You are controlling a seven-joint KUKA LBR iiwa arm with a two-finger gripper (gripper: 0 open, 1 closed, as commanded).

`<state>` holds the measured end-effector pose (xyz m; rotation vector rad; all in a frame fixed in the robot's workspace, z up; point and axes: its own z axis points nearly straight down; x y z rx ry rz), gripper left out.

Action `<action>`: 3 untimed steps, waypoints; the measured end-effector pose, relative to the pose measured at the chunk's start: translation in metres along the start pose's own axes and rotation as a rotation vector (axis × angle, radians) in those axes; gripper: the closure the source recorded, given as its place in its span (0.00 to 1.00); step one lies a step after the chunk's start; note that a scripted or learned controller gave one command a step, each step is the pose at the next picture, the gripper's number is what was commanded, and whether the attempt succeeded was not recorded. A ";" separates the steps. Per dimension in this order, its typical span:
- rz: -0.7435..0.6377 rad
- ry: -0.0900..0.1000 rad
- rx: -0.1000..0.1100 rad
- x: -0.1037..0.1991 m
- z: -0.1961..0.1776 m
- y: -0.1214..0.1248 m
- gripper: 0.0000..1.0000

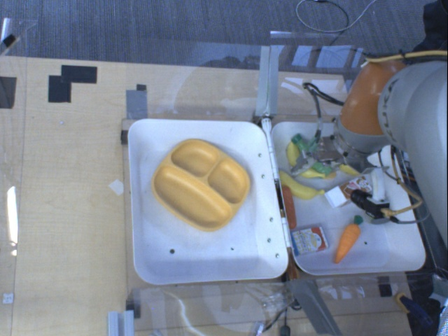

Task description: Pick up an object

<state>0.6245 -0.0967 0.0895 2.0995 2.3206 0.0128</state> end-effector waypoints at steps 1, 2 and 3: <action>-0.005 -0.001 -0.004 0.001 -0.011 0.002 1.00; 0.028 0.002 0.008 0.050 -0.161 0.016 1.00; 0.098 0.002 0.008 0.089 -0.293 -0.014 1.00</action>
